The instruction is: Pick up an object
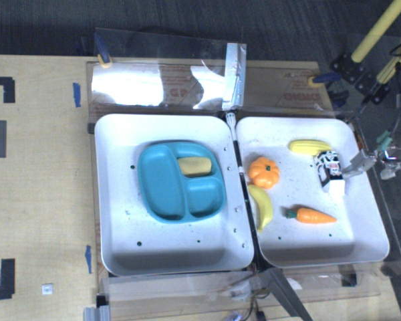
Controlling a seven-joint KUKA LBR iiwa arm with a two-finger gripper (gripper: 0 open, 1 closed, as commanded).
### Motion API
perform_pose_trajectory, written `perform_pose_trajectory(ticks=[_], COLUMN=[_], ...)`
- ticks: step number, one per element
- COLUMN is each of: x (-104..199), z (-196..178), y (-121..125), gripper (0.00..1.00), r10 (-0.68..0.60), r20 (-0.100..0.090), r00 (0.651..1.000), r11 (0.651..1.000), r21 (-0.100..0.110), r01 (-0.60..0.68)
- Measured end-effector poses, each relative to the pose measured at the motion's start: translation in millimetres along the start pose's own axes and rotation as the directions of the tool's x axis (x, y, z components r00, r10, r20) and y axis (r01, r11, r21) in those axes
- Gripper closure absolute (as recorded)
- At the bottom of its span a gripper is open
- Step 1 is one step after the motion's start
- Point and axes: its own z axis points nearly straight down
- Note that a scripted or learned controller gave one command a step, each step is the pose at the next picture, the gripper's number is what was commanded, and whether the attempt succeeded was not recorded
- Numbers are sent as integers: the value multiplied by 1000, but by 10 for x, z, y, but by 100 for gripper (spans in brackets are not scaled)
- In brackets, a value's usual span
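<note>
The right bin (pixel 371 243) holds several toy foods. A yellow banana (pixel 309 146) lies near its far wall. An orange pumpkin (pixel 264 172) sits at the bin's left side, with a second banana (pixel 261 205) curving just below it along the left wall. An orange carrot (pixel 310 215) lies flat toward the front. A small black-and-white toy (pixel 329 160) stands at the right, touching a small white block (pixel 335 182).
The left bin (pixel 113 239) holds a blue divided plate (pixel 162 182) with a yellow piece (pixel 195 166) in its upper compartment. A clear plastic panel (pixel 160 79) stands behind the bins. Yellow poles and clamps (pixel 361 59) crowd the far right corner.
</note>
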Motion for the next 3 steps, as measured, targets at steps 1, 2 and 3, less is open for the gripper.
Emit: perform_pose_trajectory(ticks=[1,2,3], x=[285,-375,-47], z=[807,369,1392], y=[338,-86,616], gripper=[0,0,0], r10=[-137,102,47], r20=[-2,4,1], r00=[991,995,999], r11=[991,995,999], r21=[5,-6,-1], r01=[137,-102,-47])
